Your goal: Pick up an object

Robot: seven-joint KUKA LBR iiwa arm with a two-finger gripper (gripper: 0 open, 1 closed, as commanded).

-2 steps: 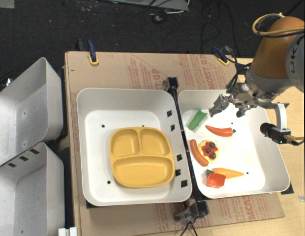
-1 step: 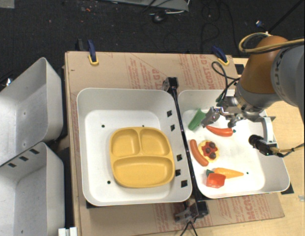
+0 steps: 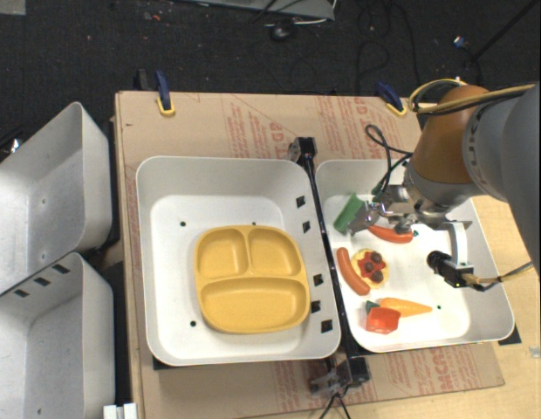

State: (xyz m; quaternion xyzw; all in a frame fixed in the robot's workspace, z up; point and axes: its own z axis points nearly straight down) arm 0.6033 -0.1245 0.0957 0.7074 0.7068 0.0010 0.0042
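I saw the gripper down in the right bin, over a red chili pepper beside a green piece; whether it was gripping anything, I could not tell. The yellow tray lay in the left bin.

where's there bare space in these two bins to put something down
Left bin: bare white floor rings the yellow divided plate, widest between the plate and the far wall. Right bin: crowded. The sausage, carrot and red piece cluster under the hand; its near-right corner is bare.
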